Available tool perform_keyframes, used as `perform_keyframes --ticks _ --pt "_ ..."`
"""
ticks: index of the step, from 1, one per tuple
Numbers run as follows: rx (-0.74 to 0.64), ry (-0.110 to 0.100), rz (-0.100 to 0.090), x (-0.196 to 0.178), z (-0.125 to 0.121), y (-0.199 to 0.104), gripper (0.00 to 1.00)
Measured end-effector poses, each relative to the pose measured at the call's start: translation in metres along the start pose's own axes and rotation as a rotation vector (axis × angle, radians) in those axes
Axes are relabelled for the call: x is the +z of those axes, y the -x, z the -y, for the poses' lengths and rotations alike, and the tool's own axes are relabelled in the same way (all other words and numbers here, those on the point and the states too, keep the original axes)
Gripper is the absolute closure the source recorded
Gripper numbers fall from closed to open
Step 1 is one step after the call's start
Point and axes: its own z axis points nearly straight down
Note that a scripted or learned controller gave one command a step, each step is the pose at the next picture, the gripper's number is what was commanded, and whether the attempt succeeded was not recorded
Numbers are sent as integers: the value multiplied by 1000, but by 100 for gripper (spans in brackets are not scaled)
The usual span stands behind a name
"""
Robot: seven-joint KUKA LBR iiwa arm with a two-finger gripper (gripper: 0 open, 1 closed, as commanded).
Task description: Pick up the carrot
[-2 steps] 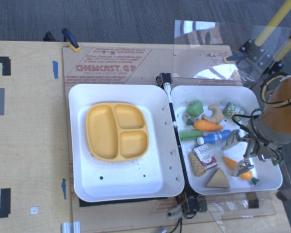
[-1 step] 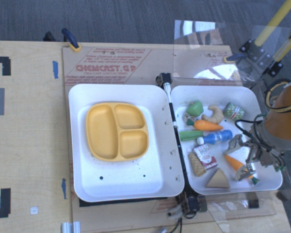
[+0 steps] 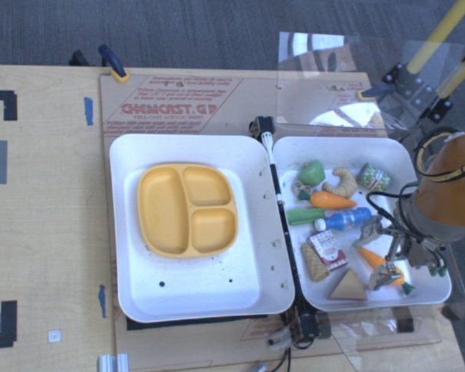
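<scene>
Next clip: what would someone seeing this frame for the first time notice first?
Most likely the yellow divided plate, lying alone in the left bin. Next comes the right bin, crowded with small toy foods, among them the carrot near its middle beside a blue bottle. The arm reaches in from the right, its gripper low over that bin's near right corner, close to another orange piece.
</scene>
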Motion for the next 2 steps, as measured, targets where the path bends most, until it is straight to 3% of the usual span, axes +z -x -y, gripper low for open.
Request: perform_keyframes --ticks 1,2 --pt "429 8 -8 0 -14 -2 0" --pt "427 3 10 -13 -12 4 100"
